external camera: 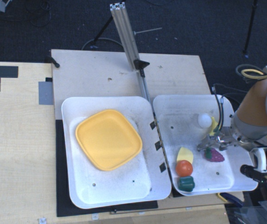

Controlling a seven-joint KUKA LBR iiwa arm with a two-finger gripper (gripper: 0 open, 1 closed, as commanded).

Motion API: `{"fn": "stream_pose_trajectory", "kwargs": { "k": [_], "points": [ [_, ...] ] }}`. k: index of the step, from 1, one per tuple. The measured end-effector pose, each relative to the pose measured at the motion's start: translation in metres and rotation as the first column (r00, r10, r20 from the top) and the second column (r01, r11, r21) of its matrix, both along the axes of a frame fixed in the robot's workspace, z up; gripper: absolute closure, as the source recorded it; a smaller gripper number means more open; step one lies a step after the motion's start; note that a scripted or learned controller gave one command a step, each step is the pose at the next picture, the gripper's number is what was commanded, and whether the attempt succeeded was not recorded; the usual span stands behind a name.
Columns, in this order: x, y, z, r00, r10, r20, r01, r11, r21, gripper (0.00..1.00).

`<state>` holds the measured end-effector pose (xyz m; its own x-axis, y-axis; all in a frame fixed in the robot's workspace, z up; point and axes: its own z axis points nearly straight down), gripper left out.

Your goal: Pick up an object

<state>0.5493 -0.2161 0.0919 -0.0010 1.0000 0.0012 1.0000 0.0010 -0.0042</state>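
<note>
Gripper [211, 146] in right bin [170, 107], finger state unclear; purple obj [215, 155] just beside, white ball [204, 120] farther back.

The arm [253, 107] has a wide orange band, and below it a grey wrist section. The gripper [209, 146] is of grey metal with small dark parts. A thin dark cable runs along beside the wrist.

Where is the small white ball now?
The small white ball lies in the right white bin, toward its far right side, just left of the gripper.
</note>
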Motion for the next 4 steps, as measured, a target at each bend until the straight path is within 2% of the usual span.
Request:
{"fn": "stream_pose_trajectory", "kwargs": {
  "k": [1,2,4],
  "points": [
    [0.000,0.000,0.000,1.000,-0.001,0.005,0.001,1.000,-0.002,0.00],
    [0.000,-0.001,0.010,1.000,-0.002,0.006,0.002,1.000,-0.002,1.00],
    [-0.008,0.009,0.103,1.000,-0.001,0.007,0.001,1.000,-0.002,1.00]
  ]
}}
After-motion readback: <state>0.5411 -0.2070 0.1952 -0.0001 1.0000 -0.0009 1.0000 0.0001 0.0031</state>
